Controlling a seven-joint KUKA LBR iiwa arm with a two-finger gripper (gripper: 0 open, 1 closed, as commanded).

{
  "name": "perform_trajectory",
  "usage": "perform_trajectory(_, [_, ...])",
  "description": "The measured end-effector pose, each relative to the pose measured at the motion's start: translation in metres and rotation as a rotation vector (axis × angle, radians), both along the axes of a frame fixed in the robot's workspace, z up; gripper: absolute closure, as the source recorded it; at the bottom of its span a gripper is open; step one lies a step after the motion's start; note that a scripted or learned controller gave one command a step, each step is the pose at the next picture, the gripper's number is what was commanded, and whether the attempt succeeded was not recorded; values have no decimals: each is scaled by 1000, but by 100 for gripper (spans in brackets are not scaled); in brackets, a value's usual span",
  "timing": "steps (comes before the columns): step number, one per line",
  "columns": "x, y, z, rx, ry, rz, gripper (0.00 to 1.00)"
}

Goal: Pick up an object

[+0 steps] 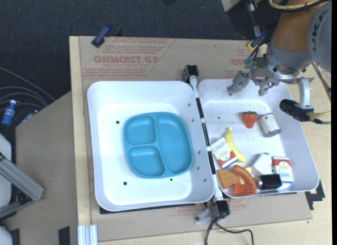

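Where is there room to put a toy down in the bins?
Bare floor rings the blue divided plate in the left bin. In the right bin, the top strip above the red toy and small can is bare, under the gripper. Its bottom corner is crowded.

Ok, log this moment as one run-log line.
phase: approach | gripper: open, holding nothing, over right bin's far edge | nearest object: red piece | blue tray: in left bin

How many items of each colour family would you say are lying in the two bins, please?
Blue: 1, divided plate
Yellow: 1, banana
Red or orange: 3, strawberry-like piece, sausage, orange piece
Mostly white: 3, can, two cartons
Brown: 1, flat piece
Black: 1, block
Total: 10
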State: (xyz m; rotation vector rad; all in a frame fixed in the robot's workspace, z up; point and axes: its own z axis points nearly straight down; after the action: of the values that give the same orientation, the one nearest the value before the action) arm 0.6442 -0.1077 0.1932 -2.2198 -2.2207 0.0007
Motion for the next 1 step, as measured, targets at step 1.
perform_trajectory(1, [21,-38,-110,-1,2,-1,0])
